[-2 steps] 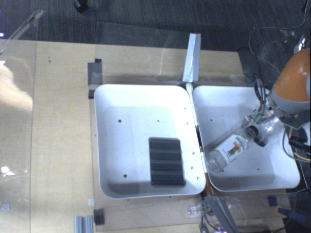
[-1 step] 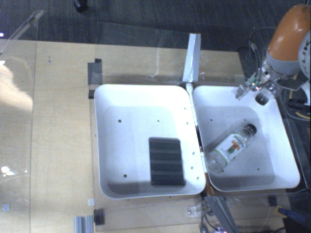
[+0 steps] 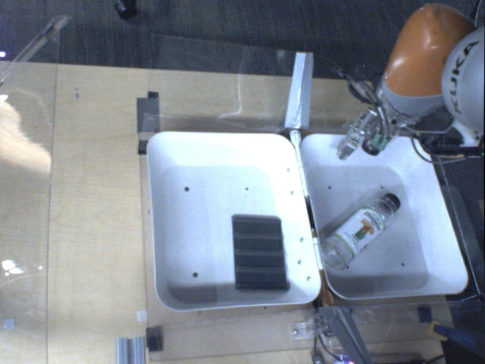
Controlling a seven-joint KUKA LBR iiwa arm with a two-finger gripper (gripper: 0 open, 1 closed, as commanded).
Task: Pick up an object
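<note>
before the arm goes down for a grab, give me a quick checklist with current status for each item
1. Target in reach: clear bottle lies on its side in the right bin: ok.
2. Bottle free of other items: nothing touches it, though its base sits near the left wall: ok.
3. Gripper above the bottle: it hovers over the bin's far left corner, off the bottle: not ok.
4. Fingers open: cannot tell.
5. Gripper carrying nothing: cannot tell.
6. Black ridged block out of the way, in the left bin: ok.
</note>
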